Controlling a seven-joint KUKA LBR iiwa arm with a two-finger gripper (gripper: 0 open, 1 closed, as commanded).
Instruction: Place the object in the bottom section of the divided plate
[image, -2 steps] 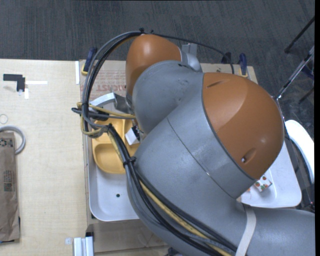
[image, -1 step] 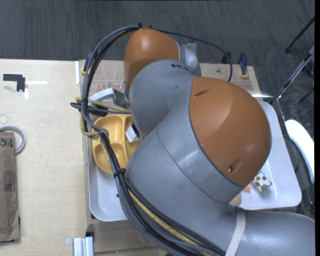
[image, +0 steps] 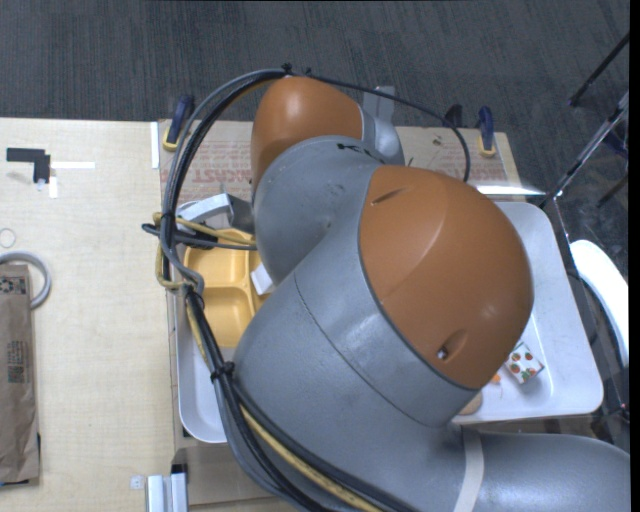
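Grey arm (image: 380, 340) fills mid-frame, so I cannot tell the gripper's state or spot the object. Yellow divided plate (image: 222, 290) peeks out at centre-left in the left bin (image: 195, 400). Risk: a blind release landing in the wrong section, or cables (image: 195, 200) snagging the plate.

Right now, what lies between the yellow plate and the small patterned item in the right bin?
In the camera view, the arm lies across that stretch, covering the bins between the plate and the item.
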